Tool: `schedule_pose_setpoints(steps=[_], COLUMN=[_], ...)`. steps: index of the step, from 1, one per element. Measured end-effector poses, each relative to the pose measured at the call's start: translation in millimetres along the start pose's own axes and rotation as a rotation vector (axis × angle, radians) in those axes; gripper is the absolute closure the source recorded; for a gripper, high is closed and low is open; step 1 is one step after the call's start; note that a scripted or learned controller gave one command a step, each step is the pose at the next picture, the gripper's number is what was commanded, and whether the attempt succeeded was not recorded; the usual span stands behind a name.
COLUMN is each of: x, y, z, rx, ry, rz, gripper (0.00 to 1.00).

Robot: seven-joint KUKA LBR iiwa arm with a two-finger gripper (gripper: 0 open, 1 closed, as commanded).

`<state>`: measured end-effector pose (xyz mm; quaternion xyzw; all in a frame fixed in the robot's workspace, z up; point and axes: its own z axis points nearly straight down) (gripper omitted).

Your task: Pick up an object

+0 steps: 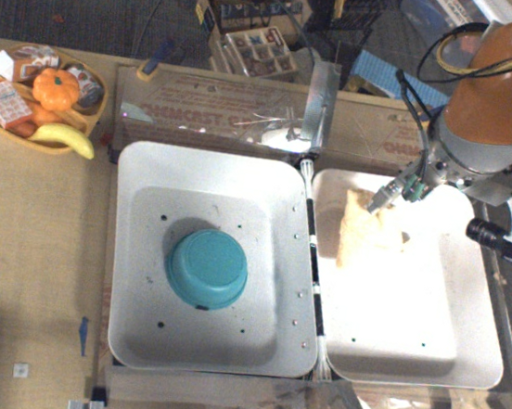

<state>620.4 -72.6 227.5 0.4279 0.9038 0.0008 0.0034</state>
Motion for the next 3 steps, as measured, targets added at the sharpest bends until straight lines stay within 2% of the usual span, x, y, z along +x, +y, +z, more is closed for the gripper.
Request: schedule_pose_setpoints(steps=[1, 2, 3], x=[-27, -15, -32], y=[13, -5, 28], z=[-13, 8, 42], rx=[0.001, 0.003, 0.000], ry=[0.000, 0.005, 0.000], rz=[0.158, -0.191, -0.002], gripper=[1.00, 1.00, 1.00])
